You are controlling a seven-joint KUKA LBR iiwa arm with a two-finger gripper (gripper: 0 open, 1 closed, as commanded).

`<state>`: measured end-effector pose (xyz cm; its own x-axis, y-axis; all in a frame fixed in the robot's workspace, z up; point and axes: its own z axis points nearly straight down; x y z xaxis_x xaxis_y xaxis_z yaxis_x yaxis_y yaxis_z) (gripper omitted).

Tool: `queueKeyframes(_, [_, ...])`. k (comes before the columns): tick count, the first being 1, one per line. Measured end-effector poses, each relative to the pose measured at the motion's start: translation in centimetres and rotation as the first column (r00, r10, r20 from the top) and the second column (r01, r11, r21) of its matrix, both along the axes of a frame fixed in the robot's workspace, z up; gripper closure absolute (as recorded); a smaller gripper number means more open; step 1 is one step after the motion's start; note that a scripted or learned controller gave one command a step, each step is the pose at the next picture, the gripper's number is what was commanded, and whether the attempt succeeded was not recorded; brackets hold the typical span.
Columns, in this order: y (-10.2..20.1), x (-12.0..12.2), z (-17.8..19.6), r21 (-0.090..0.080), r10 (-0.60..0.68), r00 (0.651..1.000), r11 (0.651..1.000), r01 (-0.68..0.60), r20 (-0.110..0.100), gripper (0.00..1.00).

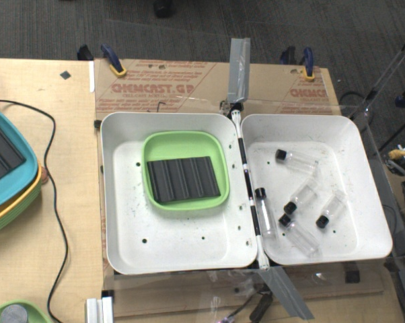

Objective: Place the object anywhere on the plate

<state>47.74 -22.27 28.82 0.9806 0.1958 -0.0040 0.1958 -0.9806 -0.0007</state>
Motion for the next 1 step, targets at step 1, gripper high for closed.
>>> queueKeyframes(1, [0.03,1.57,-0.07,0.0,0.005,1.0,1.0,-0.005,-0.001,0.0])
